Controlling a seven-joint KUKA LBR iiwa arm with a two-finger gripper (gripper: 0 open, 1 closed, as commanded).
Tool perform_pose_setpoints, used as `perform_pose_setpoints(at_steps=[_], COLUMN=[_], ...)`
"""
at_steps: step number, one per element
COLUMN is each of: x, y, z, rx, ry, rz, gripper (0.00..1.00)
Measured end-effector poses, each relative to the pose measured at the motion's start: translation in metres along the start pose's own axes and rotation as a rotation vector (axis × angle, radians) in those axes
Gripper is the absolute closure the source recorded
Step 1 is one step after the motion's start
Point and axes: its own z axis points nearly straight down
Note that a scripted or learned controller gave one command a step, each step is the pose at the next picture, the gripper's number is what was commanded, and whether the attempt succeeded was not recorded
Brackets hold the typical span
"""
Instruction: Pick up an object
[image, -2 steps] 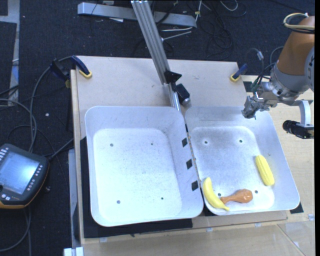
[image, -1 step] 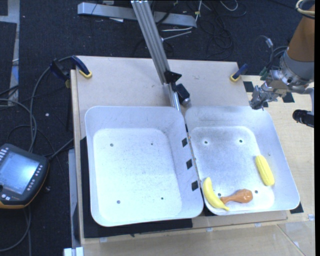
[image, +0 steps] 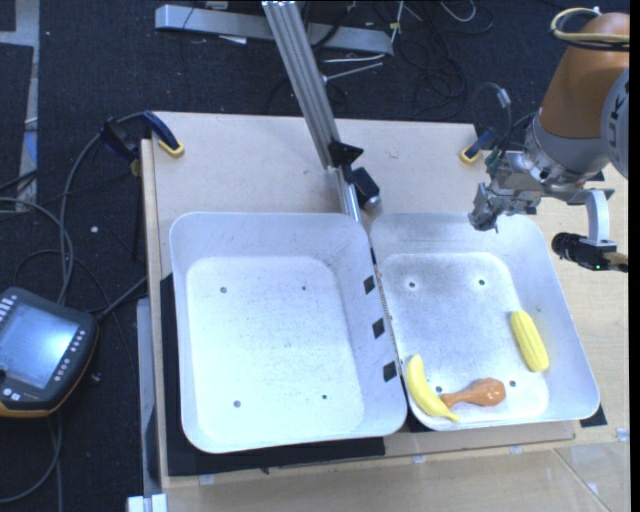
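Below the hand (image: 487, 217) the right bin (image: 560, 290) floor lies open; banana (image: 425, 390), drumstick (image: 477, 394) and corn (image: 529, 340) lie well apart from it, along the near side.

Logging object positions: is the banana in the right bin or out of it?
In. The banana lies inside the right bin, against its near-left corner beside the orange drumstick toy.

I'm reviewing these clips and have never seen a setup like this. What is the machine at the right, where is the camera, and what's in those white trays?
The one camera looks down at a slant on a bench holding two shallow white bins. The machine is a robot arm, grey with an orange band, reaching in from the right. Its gripper hangs over the far edge of the right bin, with nothing between its fingers. That bin holds toy food near its front: a banana, an orange-brown drumstick touching it, and a yellow corn cob lying apart. The left bin sits beside it.
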Motion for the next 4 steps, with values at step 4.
perform_pose_setpoints(at_steps=[4], x=[0.206], y=[-0.063], z=[-0.015], rx=[0.0], ry=[0.0], rz=[-0.001], gripper=[1.0])
